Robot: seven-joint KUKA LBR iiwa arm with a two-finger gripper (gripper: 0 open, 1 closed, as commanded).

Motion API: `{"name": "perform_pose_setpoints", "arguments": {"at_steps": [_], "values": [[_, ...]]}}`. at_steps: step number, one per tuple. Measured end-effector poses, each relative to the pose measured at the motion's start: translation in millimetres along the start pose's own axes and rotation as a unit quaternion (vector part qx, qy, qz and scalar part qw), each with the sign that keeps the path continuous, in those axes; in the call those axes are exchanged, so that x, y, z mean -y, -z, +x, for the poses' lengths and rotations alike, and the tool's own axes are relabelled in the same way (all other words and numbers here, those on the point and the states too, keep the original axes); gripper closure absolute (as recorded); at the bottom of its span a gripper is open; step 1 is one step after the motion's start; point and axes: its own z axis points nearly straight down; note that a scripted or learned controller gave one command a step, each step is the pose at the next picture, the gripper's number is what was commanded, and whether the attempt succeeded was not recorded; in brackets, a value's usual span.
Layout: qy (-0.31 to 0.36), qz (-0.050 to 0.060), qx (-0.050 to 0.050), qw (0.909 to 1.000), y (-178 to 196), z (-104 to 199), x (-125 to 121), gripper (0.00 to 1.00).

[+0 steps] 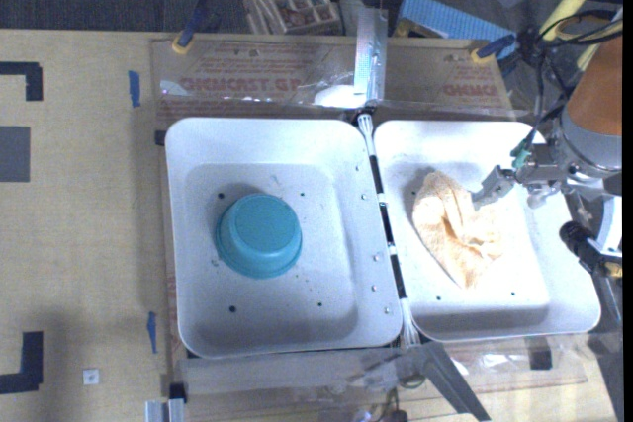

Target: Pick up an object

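Crumpled cloth in right bin, mid-floor; looks soft, light, floppy, so pinch a raised fold near top. Gripper at cloth's upper-right edge; opening & hold: can't tell.

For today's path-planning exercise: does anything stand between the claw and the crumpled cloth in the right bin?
Nothing visible does. The claw sits over the right bin, right at the upper right edge of the crumpled cloth. The only other object, a teal bowl, lies in the left bin, well off that path.
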Motion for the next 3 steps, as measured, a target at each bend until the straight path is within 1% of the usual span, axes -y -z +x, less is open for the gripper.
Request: {"name": "perform_pose_setpoints", "arguments": {"at_steps": [1, 2, 3], "values": [[-0.01, -0.002, 0.001, 0.9999, 65.8, -26.7, -4.8, 0.0], [0.048, -0.001, 0.001, 0.9989, -21.6, 9.7, -32.2, 0.0], [0.118, -0.004, 0.001, 0.993, -102.2, 54.7, -67.6, 0.0]]}}
